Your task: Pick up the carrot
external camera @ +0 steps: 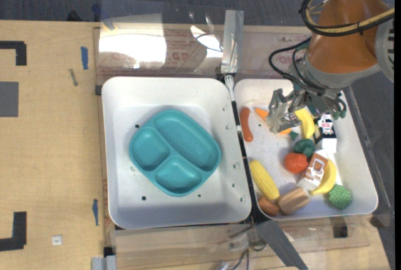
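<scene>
The carrot (261, 113) lies in the right bin (363, 156). It is an orange piece whose one end pokes out to the left of my gripper, while another orange tip (293, 135) shows at the gripper's lower right. The middle of it is hidden under the gripper. My gripper (283, 113) hangs low over the upper middle of the right bin, directly above the carrot, beneath the orange wrist band (344, 31). A red-orange chili-like piece (245, 124) lies just left of the carrot by the bin's left wall.
Crowded around the gripper are a yellow banana (306, 123), a tomato (296, 162), a corn cob (264, 178), a bread roll (293, 200), a second banana (327, 178) and a green broccoli (339, 196). The left bin (119, 99) holds a teal divided plate (175, 150).
</scene>
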